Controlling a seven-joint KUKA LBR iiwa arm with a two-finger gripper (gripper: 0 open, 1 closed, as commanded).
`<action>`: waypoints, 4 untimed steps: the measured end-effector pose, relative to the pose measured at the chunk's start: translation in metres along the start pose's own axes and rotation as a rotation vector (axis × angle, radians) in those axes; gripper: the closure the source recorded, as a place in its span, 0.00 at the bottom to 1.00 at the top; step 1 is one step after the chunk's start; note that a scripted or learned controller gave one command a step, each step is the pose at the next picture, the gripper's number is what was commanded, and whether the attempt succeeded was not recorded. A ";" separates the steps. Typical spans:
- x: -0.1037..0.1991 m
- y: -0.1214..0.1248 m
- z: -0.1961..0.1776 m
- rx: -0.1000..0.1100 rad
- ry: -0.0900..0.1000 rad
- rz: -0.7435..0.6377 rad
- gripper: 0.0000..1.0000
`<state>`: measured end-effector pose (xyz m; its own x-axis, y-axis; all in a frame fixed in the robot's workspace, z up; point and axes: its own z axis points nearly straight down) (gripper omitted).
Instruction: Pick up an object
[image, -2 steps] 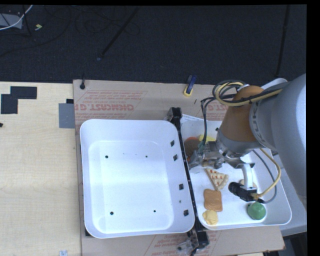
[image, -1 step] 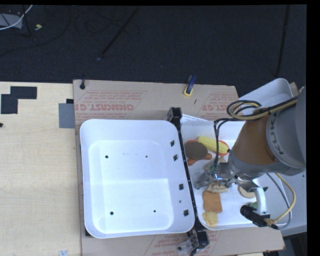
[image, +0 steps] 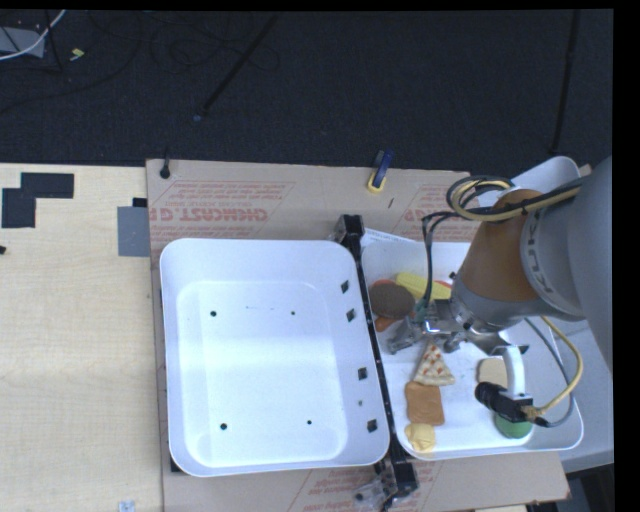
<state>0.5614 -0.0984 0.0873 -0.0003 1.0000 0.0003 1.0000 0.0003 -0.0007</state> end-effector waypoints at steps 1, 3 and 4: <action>0.004 0.059 0.000 -0.002 -0.001 -0.002 0.00; -0.001 0.082 0.000 0.005 -0.002 -0.006 0.00; -0.002 0.082 0.000 0.005 0.000 -0.007 0.00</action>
